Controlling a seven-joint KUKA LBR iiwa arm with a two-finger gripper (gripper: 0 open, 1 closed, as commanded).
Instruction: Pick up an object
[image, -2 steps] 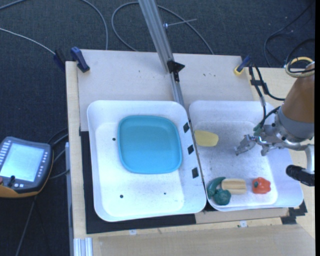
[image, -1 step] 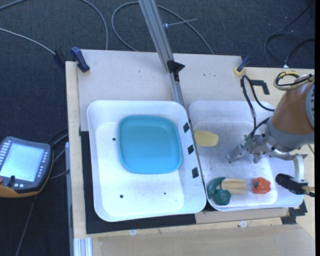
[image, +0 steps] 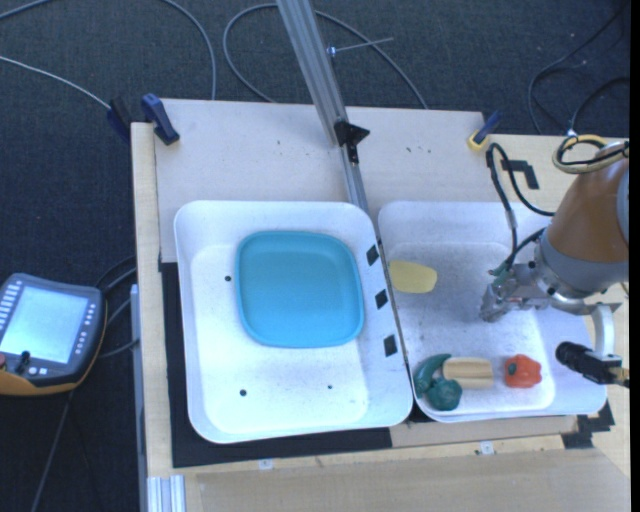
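Observation:
In the right bin (image: 440, 225) lie a pale yellow flat piece (image: 413, 277) near its left wall, and along the front edge a green vegetable (image: 437, 383), a tan block (image: 468, 372) and a red tomato-like toy (image: 521, 371). My gripper (image: 497, 301) hangs low over the bin's middle right, above the bare floor, apart from all of these. Nothing shows between its fingers. The arm's orange band (image: 592, 215) sits above it at the right.
The left bin (image: 200, 290) holds a turquoise square plate (image: 300, 288). A slanted metal post (image: 325, 80) rises from between the bins. Blue (image: 160, 117) and yellow (image: 484, 130) clamps grip the bench's back. A teach pendant (image: 45, 330) lies at far left.

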